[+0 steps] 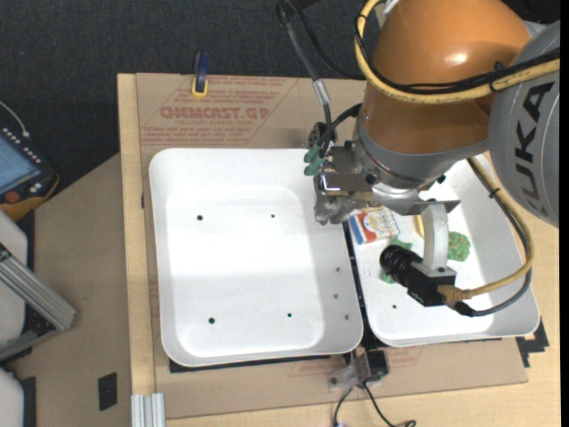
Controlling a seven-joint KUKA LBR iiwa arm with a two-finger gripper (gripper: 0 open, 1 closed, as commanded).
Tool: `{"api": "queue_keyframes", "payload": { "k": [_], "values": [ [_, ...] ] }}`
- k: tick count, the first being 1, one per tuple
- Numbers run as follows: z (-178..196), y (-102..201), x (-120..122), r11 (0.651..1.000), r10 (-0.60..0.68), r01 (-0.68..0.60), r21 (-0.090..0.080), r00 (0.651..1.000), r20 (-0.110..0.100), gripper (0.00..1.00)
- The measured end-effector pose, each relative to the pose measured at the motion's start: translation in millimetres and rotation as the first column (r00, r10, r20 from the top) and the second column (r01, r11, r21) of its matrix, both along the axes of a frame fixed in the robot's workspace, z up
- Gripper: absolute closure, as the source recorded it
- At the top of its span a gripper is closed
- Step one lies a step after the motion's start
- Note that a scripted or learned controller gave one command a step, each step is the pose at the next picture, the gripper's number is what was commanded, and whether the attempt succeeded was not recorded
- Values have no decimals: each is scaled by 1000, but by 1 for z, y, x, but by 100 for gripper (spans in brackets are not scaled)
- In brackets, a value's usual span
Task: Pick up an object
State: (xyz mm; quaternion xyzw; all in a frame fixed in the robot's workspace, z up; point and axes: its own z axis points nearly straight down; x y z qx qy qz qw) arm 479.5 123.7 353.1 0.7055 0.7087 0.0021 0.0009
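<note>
My gripper [331, 205] hangs low over the left edge of the right bin [462, 326], close to the seam between the two bins. Just to its right lies a small red, white and blue packet [373, 227], partly under the wrist. A green knobbly object [459, 245] rests further right in the same bin. Another bit of green [389, 275] peeks out below the packet. The large orange and grey wrist hides most of the right bin's far half.
The left bin [169, 238] is white, with a few small dark dots on its floor. Both bins sit on a cardboard sheet [222, 109] with red lettering. A blue clip [201, 74] stands at its far edge.
</note>
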Motion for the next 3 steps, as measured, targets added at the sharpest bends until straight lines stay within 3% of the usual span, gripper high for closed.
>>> {"api": "queue_keyframes", "payload": {
  "k": [1, 2, 3],
  "values": [
    [-36, -33, -1, 1000, -9, 9, -3, 1000, -10, 100],
    [23, -20, 0, 1000, -3, 3, 0, 1000, 3, 100],
    [-28, 54, -1, 1000, 2, -2, -2, 1000, -11, 100]
  ]
}}
